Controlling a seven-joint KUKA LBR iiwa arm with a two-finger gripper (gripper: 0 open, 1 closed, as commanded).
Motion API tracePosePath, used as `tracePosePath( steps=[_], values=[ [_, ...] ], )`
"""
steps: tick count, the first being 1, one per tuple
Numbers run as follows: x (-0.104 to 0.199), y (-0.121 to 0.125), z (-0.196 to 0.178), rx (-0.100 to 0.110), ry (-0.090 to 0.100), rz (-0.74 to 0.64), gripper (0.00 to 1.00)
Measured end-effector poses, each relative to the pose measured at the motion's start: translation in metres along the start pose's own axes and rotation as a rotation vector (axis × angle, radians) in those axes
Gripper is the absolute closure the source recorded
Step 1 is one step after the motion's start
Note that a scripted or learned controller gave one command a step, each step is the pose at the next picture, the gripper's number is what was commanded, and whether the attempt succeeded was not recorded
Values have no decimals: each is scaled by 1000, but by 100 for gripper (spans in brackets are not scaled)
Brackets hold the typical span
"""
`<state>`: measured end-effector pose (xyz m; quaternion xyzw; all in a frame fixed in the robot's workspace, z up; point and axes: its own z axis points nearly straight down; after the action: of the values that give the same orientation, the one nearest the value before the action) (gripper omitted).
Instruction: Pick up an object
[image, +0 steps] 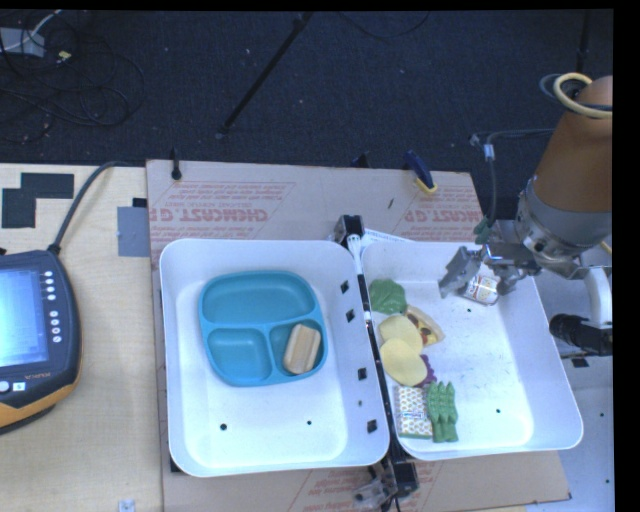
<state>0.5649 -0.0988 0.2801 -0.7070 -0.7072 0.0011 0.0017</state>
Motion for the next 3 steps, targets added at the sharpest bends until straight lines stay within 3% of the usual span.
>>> tracePosePath(
  steps=[1, 2, 3],
  values=[
    [-30, 15, 89, -6, -1, -2, 0],
    [-27, 42, 190, -14, 1, -2, 0],
    [-34, -15, 192, -1, 1, -1, 0]
  ],
)
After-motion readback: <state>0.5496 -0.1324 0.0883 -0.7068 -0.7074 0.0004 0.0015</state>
